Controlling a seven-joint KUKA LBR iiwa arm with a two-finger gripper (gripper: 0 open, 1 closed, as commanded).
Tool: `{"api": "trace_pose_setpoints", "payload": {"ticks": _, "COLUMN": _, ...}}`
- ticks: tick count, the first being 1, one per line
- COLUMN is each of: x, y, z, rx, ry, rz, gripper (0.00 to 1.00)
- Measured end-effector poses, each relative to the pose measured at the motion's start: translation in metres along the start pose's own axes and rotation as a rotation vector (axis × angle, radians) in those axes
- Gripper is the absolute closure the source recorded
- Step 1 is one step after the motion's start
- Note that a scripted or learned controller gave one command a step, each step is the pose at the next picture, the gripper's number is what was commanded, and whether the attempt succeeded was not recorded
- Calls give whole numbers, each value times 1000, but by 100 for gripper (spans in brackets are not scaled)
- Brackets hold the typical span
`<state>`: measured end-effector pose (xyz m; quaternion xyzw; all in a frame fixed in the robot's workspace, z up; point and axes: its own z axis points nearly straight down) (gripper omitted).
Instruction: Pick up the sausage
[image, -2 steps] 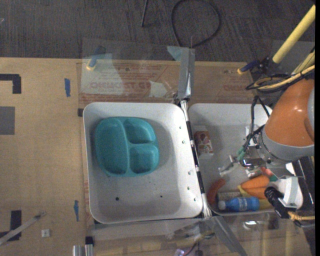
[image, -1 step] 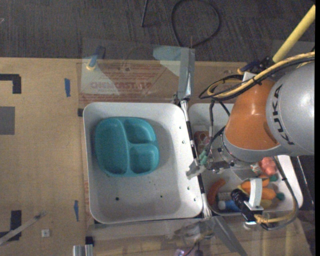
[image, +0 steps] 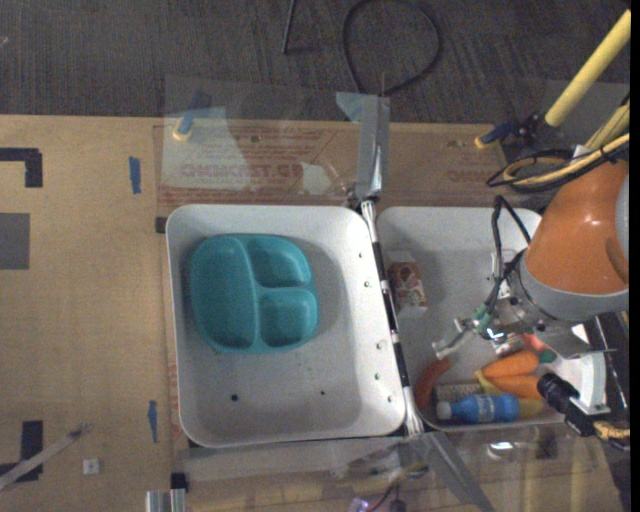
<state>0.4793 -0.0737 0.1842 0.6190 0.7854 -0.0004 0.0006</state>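
Over the right bin (image: 440, 235) hung the gripper (image: 470, 335), jaws hard to tell, sausage (image: 430, 378) near the front edge, bottle (image: 485, 408) beside it, teal plate (image: 253, 291) in the left bin (image: 290, 400).

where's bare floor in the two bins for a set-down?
Left bin: open floor below the teal divided plate, down to the near wall, plus a strip to the plate's right. Right bin: free patch at the far end, above the small packet. Crowded: right bin's near corner, with sausage, blue bottle, carrot and the claw.
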Motion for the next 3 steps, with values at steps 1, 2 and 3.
{"api": "trace_pose_setpoints", "payload": {"ticks": 1, "x": -25, "y": -1, "z": 95, "rx": -14, "ry": -2, "rz": -236, "gripper": 0}}
{"api": "trace_pose_setpoints", "payload": {"ticks": 2, "x": -28, "y": -1, "z": 84, "rx": -18, "ry": -6, "rz": -229, "gripper": 100}}
{"api": "trace_pose_setpoints", "payload": {"ticks": 3, "x": 20, "y": 24, "z": -47, "rx": -2, "ry": 0, "rz": -302, "gripper": 100}}
